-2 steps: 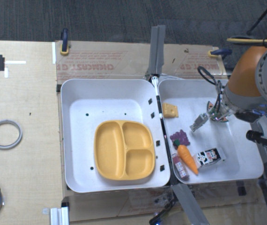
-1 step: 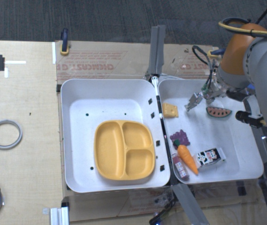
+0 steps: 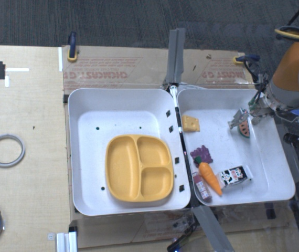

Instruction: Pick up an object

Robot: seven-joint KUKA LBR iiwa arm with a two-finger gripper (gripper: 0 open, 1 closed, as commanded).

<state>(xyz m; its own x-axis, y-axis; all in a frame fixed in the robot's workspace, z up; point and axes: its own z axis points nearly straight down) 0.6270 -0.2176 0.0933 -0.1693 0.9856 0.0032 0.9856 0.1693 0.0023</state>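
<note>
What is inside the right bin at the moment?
In the right bin: cheese wedge, grapes, carrot, milk carton, a dark red item and a watermelon slice at the gripper.

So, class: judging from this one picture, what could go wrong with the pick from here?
1. The gripper sits at the watermelon slice; no firm hold is visible, so the slice could slip away.
2. The carrot, grapes and milk carton lie close together; a grab there may nudge neighbours.
</note>
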